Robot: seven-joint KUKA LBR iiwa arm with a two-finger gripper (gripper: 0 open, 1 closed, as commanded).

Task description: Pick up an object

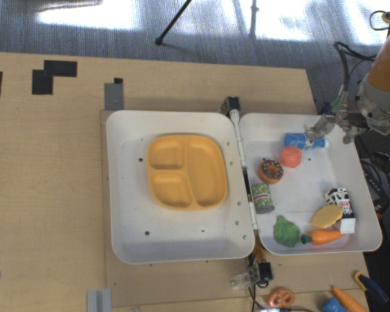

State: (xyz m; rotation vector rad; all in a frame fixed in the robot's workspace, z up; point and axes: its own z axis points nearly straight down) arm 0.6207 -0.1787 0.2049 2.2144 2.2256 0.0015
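From the overhead camera we see the gripper [329, 127] at the right bin's [370, 236] far edge, just beside a blue bottle [300, 141] — whether it is open or closed we cannot tell. Nearby lie an orange ball [290, 156], a donut [271, 170] and a green can [262, 198]. The left bin [127, 239] holds a yellow divided plate [184, 171].

Bright even light, glare patches on the floor (top), slightly soft focus
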